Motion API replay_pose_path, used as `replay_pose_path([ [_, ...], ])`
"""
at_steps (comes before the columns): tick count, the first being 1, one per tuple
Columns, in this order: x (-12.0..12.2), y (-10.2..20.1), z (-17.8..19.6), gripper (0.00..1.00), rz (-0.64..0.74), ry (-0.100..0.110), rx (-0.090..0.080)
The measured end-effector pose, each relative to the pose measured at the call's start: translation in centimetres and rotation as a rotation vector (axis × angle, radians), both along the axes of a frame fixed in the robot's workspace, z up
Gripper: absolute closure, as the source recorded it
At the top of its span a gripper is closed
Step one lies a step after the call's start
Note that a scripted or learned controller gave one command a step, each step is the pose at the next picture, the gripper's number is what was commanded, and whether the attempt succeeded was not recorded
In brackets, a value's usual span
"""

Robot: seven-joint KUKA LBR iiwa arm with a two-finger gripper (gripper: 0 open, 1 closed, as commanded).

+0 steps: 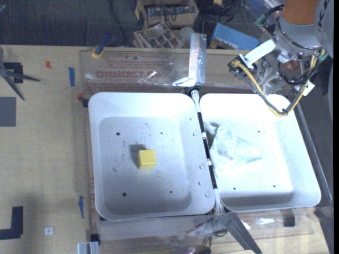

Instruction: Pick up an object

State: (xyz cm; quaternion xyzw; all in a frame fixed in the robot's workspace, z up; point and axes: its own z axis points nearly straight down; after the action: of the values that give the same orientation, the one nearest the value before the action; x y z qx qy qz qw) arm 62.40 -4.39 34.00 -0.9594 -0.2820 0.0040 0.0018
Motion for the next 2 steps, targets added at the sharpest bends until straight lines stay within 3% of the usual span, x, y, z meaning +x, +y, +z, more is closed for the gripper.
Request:
replay_pose_path([
  [1,2.1,6.0,5.9,1.00,-0.374,-0.011,-0.002],
  [2,2.3,13.4,9.5,1.00,-0.305,-0.011,-0.002],
])
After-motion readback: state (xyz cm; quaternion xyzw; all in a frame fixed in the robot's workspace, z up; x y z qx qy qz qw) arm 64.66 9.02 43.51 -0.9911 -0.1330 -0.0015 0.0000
